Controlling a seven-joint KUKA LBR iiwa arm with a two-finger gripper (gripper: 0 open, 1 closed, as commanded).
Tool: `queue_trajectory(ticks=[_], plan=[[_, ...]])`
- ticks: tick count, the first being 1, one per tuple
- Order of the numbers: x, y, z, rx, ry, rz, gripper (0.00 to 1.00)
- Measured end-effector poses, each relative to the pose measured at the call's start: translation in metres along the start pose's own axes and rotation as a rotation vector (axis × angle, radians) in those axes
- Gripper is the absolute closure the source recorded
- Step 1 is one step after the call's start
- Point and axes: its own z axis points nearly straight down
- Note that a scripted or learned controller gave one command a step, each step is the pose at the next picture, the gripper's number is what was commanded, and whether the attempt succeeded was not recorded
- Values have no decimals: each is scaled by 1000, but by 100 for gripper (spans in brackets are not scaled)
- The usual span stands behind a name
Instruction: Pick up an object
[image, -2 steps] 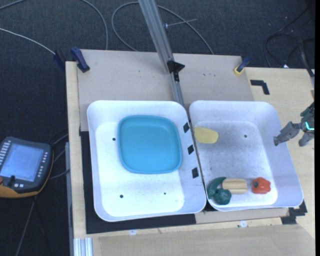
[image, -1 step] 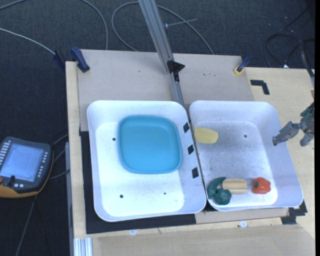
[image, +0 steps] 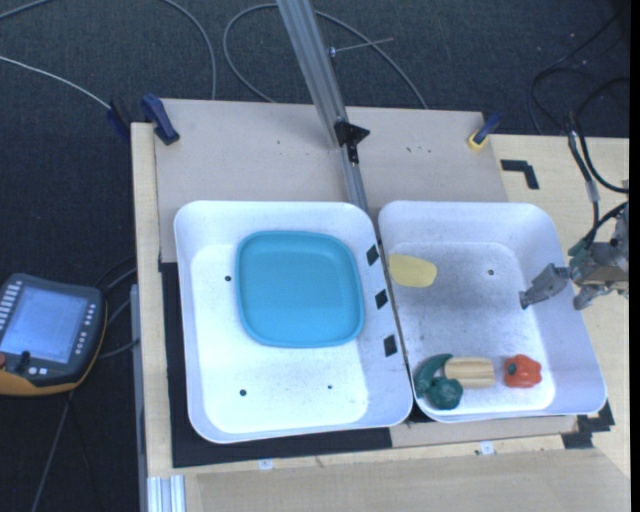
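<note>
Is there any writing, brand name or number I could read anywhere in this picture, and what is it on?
No readable text anywhere.
The handheld screen unit beside the bench has a lit display and buttons, but whatever is on them is too small and blurred to read.
The blue plate, the two white bins and the toy foods carry no visible labels.

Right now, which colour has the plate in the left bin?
Light blue; the plate shows clearly in the camera view.
</note>
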Motion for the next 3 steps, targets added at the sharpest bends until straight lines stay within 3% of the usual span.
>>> queue_trajectory(ticks=[2, 3], plan=[[-3, 1, 113, 1, 0, 1, 0], [-4, 2, 100, -4, -1, 1, 100]])
